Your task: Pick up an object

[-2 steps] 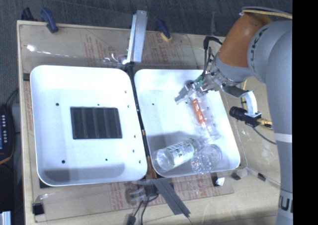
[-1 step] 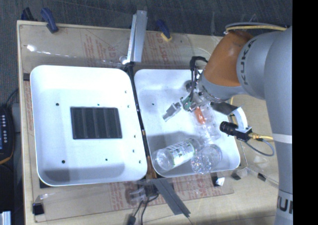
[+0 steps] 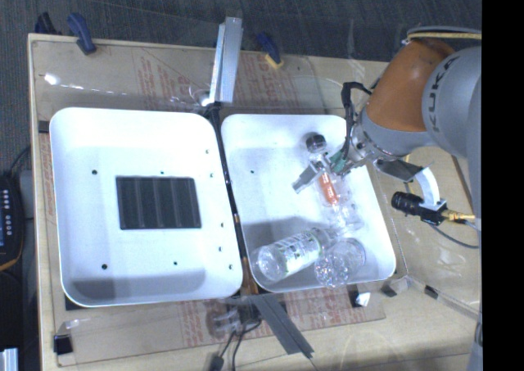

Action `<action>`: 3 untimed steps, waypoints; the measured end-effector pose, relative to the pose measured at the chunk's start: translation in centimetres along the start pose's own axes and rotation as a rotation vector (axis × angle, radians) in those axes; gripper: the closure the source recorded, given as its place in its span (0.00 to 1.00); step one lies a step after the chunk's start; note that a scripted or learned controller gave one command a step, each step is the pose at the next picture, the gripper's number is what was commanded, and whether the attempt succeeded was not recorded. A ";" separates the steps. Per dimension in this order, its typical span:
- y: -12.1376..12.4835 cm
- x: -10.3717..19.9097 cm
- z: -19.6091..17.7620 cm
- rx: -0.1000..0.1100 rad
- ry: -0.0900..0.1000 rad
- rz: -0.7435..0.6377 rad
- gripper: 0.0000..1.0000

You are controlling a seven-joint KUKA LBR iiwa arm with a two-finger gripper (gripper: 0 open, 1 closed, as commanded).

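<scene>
Gripper point(image 3: 321, 171) sits low in right bin point(image 3: 262, 197) over small orange-labelled tube point(image 3: 327, 190), jaw state can't tell; best centre on tube, clear of clear bottle point(image 3: 291, 253).

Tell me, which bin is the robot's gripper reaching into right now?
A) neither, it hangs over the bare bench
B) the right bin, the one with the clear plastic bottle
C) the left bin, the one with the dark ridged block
B: the gripper sits inside the right bin, above the clear plastic bottle lying near its front wall, while the dark ridged block lies alone in the left bin.
</scene>
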State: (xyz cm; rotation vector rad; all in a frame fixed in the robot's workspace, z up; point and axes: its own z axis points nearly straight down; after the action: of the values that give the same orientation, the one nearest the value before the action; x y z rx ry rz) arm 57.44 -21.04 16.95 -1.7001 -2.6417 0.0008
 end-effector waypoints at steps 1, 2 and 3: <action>0.1 0.0 -1.0 0.000 -0.001 -0.003 1.00; 0.1 0.0 -1.0 0.000 -0.001 -0.003 0.00; 5.0 -2.3 -4.5 -0.001 -0.001 0.080 0.00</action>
State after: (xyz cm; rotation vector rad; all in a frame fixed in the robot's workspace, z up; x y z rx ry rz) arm 62.95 -21.02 21.46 -1.8046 -2.5729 0.0008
